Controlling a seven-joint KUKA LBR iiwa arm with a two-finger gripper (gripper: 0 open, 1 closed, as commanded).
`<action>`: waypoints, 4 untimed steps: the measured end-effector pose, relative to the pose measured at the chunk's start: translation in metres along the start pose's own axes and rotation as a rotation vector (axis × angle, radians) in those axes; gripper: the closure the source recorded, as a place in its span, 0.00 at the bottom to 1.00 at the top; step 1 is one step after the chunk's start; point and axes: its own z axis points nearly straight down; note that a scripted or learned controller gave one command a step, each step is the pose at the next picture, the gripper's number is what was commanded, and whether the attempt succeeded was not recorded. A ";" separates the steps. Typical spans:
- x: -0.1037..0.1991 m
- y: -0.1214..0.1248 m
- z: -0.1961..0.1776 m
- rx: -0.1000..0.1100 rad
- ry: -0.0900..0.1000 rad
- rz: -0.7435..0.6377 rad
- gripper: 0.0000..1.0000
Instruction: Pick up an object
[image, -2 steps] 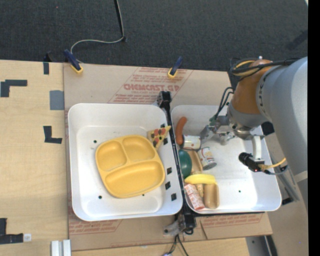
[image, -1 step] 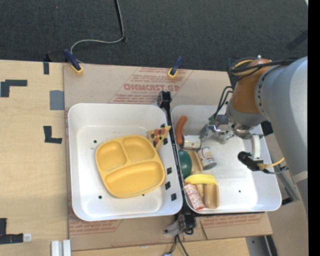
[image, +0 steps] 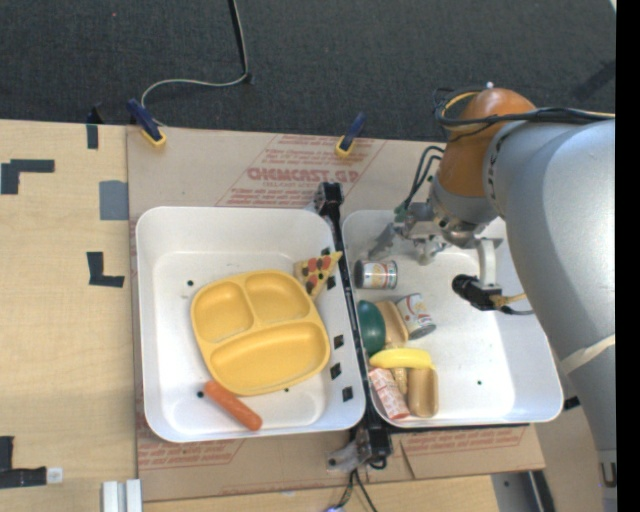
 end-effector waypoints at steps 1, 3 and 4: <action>0.017 -0.013 0.000 0.002 0.002 -0.001 0.00; 0.017 -0.013 -0.010 0.001 0.000 -0.002 0.00; 0.001 -0.071 -0.001 0.000 0.003 0.000 0.00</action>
